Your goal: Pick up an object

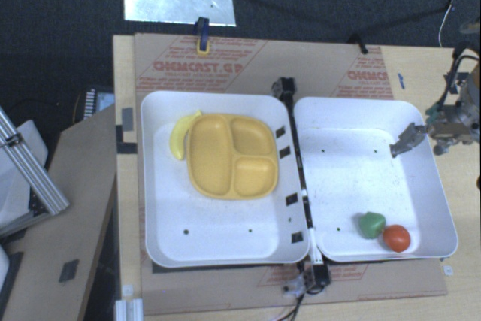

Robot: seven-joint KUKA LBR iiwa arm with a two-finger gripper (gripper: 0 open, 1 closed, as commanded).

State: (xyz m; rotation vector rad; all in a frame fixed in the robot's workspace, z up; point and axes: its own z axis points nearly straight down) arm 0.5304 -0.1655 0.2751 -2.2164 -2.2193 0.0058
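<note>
Reaching in from right, gripper (412,137) sits at right bin (338,124) upper right rim; can't tell from my feed if fingers parted or closed, nothing visibly between them. Nearest candidates: green object (370,225) touching red ball (397,238), in bin's near corner, below and slightly left of gripper. Both roundish, no clear long axis. Left bin (158,184) holds yellow divided plate (231,156), banana (180,135) tucked at its left edge. Cardboard (316,60) under bins reads "CHEMCAST GP".

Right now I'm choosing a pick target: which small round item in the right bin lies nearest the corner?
The red ball; the green one sits just inboard of it.
</note>
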